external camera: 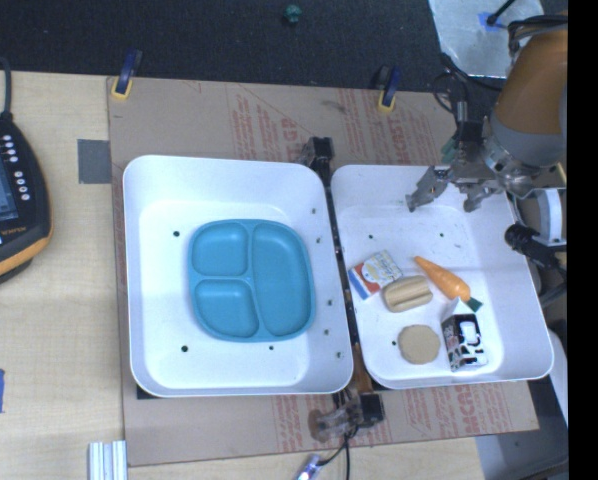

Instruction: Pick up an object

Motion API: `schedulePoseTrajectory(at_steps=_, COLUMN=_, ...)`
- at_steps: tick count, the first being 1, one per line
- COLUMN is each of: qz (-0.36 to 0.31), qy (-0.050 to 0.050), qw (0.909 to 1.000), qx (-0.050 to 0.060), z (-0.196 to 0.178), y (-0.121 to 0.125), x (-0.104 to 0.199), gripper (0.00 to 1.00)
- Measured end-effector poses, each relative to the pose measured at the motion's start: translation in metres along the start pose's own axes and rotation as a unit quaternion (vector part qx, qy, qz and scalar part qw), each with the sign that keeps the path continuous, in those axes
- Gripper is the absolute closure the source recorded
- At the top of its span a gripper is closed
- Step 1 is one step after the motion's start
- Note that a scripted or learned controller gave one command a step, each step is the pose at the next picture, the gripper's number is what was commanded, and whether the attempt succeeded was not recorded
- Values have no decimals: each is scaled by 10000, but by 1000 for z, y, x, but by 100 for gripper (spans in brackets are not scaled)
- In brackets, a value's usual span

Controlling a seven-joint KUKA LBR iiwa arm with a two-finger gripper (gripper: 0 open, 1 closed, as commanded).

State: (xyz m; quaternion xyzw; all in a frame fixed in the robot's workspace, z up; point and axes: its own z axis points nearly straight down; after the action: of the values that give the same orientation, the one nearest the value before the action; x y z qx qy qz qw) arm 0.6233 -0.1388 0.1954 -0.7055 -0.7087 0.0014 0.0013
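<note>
five things lie in the right bin (539, 358), toward 6 o'clock; the carrot (443, 278) is nearest. our gripper (445, 199) hangs open and empty at the bin's 12 o'clock. we judge it's the approach step: next, move toward 6, descend, close.

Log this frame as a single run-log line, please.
gripper: open, above right bin far end, holding nothing | carrot, bread roll, cookie: lying in right bin | blue plate: in left bin

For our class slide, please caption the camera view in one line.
Open pincer above right bin holding carrot, bread roll; blue tray in left bin.
</note>
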Motion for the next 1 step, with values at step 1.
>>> schedulePoseTrajectory(at_steps=1, qz=-1, qy=-7, qw=10000, qx=11, z=66, y=-39, x=-26, gripper=0)
